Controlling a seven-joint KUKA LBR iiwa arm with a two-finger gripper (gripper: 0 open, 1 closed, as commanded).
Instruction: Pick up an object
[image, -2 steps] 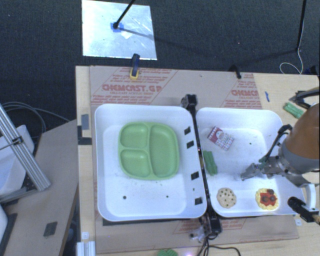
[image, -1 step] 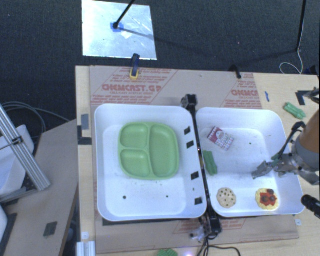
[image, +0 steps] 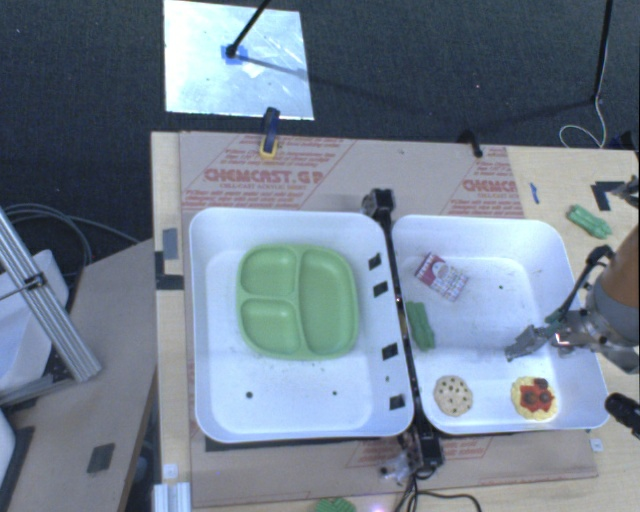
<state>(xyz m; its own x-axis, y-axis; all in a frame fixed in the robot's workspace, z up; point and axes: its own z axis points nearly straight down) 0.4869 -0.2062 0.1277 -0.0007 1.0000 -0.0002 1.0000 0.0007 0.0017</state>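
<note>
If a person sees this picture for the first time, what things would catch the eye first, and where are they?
The green divided plate lies in the middle of the left bin. In the right bin lie small toys: a red-and-white packet near the top, a cookie and a small pizza at the bottom. The end effector reaches in from the right, above the pizza.

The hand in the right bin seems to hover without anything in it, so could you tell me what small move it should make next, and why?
Probably a short shift toward the bin's near edge, then a descent onto the pizza toy. The hand sits just above that toy in the picture, nearer to it than to the cookie, green block or red-and-white packet, and nothing shows in its grip.
</note>
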